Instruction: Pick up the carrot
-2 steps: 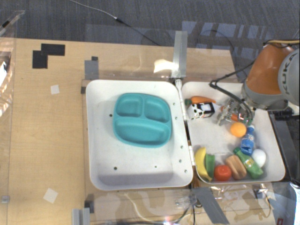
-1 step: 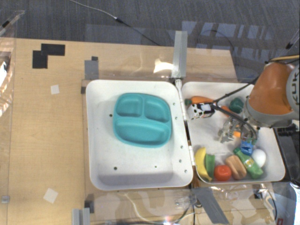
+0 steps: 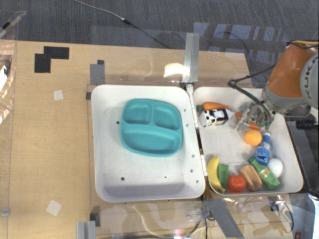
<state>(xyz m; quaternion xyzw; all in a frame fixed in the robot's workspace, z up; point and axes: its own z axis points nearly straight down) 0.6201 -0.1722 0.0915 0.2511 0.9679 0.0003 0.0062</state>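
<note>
Two shallow white plastic bins sit side by side on a pale wooden bench (image 3: 45,148), each with rounded corners and a smooth, glossy floor. The left bin (image 3: 107,183) holds one thing, a teal plastic tray (image 3: 150,126) with three moulded sections and softly curved edges. The right bin (image 3: 224,138) holds a heap of toys.

The pincer (image 3: 255,117) hangs low over the upper part of the right bin, below the arm's orange band (image 3: 289,73). Its metal parts blur together against the white floor, so whether it stands apart or together cannot be told, and nothing is seen clamped in it.

One carrot (image 3: 216,105), a slim orange shape tapering to one end with a bit of green at the other, lies to the left of the pincer, near the bin's top wall and a short way apart from it. Touching the carrot on its lower side is one black-and-white cow toy (image 3: 215,117), blocky in shape.

Just below the pincer rests one round orange ball (image 3: 253,138). Below that come one blue bottle-like toy (image 3: 263,153) and one smooth white egg (image 3: 275,168). Further down and to the left lie one curved yellow banana (image 3: 213,172), one round red tomato (image 3: 236,183), one brown bread-like roll (image 3: 250,177) and green pieces (image 3: 269,179) beside it.
</note>
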